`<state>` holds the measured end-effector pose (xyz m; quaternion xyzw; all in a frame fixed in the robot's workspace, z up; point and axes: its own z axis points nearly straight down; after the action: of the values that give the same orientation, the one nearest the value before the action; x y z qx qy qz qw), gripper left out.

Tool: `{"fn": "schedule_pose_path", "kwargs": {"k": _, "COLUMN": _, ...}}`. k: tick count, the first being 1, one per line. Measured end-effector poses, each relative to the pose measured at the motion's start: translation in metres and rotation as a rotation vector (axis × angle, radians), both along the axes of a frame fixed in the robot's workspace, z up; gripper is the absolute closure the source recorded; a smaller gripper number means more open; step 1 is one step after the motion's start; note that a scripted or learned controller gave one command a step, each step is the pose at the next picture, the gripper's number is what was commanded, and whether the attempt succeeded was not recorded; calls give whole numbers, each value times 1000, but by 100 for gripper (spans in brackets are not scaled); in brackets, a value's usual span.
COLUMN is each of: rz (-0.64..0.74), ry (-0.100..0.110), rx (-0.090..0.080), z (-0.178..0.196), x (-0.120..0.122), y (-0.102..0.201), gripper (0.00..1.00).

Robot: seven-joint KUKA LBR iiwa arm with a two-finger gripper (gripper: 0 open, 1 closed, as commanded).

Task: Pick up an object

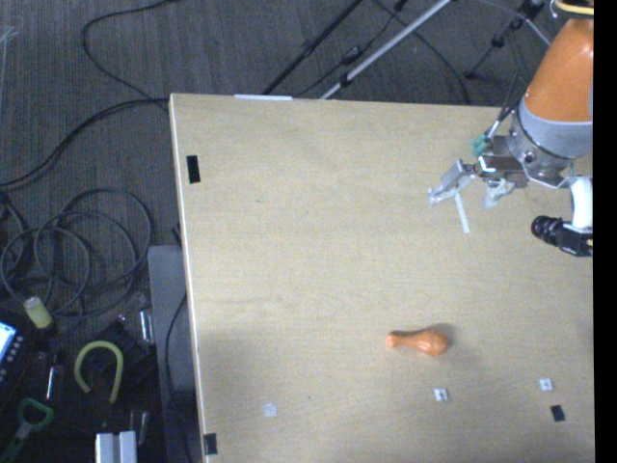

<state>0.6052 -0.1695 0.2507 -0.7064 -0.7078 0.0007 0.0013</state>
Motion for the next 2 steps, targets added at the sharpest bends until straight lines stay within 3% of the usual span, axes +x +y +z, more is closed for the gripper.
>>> {"fn": "schedule_pose_path", "kwargs": {"k": 1, "rz": 81, "ry": -2, "rx": -4, "z": -27, "x": 43, "y": -31, "gripper": 0}}
{"fn": "schedule_pose_path", "kwargs": {"k": 2, "rz": 389, "ry": -2, "rx": -1, "z": -167, "x": 63, "y": -18, "gripper": 0}}
